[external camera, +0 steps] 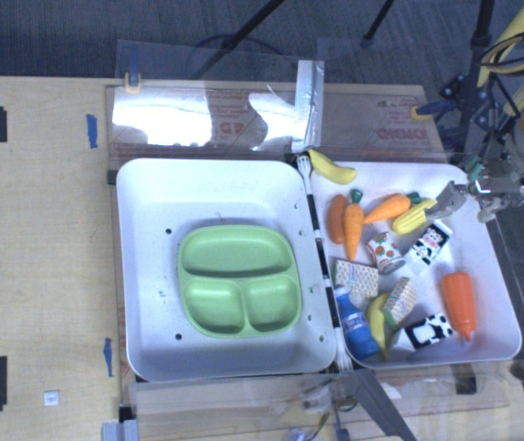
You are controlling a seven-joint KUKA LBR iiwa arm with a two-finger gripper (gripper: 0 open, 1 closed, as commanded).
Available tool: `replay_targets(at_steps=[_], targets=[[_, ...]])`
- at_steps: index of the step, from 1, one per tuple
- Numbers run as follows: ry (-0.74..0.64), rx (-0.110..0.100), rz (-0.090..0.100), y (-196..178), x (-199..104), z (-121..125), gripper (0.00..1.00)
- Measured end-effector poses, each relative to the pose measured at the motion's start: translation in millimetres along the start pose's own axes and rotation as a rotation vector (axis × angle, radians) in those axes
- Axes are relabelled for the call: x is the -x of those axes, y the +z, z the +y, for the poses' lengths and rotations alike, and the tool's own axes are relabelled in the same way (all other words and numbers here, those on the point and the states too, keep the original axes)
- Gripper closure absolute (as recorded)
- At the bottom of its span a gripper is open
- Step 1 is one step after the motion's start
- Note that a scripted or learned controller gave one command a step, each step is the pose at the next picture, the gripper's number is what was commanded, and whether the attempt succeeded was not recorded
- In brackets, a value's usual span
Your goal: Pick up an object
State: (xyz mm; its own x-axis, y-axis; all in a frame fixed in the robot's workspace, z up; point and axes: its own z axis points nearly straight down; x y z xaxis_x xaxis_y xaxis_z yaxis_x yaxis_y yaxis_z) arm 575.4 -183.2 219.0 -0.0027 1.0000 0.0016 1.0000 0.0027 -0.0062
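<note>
Claw hovers over right bin near yellow corn; grip state unclear; no label legible.

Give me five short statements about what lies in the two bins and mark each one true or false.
1. The green tray with three compartments lies in the left bin. True.
2. The banana lies in the middle of the green tray. False: it lies at the far left corner of the right bin, by the divider.
3. The blue bottle lies near the front edge of the right bin. True.
4. The large orange carrot lies in the left bin. False: it lies in the right bin, toward its right side.
5. The gripper is over the right bin's far right part. True.
</note>
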Motion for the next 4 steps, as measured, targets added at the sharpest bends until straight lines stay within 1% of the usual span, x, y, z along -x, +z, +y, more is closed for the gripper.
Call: replay_targets(at_steps=[1,2,3,4], targets=[[-0.135,0.004,-0.002,119.0,3.6,-6.7,0.00],[-0.152,-0.008,0.008,129.6,18.3,53.0,0.00],[-0.154,-0.002,0.003,120.7,18.9,55.2,1.00],[0.114,0.005,-0.003,10.7,-40.7,91.8,1.00]])
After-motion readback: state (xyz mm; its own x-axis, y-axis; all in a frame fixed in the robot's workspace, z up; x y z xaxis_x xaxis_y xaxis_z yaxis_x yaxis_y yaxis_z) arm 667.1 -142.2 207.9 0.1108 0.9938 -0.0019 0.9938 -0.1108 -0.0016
